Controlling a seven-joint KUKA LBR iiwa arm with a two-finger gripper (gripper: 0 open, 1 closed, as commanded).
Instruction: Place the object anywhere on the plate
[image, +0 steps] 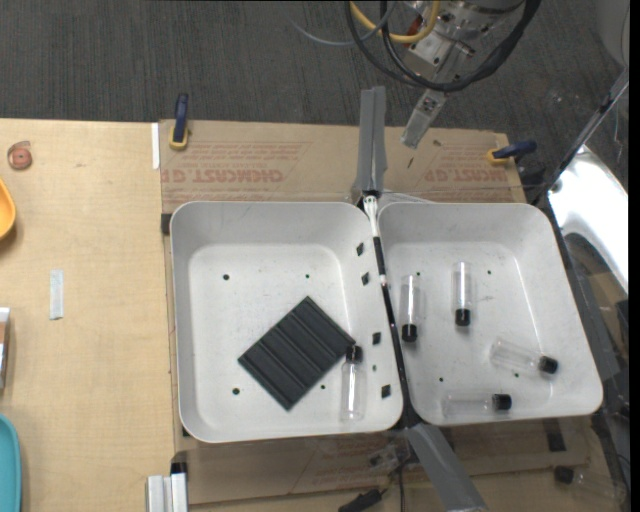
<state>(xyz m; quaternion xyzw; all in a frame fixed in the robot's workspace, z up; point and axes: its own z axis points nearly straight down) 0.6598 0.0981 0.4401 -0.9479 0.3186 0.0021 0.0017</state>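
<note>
the plate (298, 352) lies in the left bin (200, 240), one vial (352, 384) touching its right edge and four more in the right bin (540, 240). clear and round, they may roll or slip. the gripper (418, 125) hangs far above; its opening i cannot tell.

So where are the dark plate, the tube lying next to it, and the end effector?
dark ribbed plate (296, 352), camera view, its centre.
clear tube (351, 385), camera view, mid-body, left bin.
end effector (417, 122), camera view, its grey tip.

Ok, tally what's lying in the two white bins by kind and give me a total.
Clear plastic tubes with black caps: 5
Dark grey ribbed rectangular plate: 1
Total: 6
</note>
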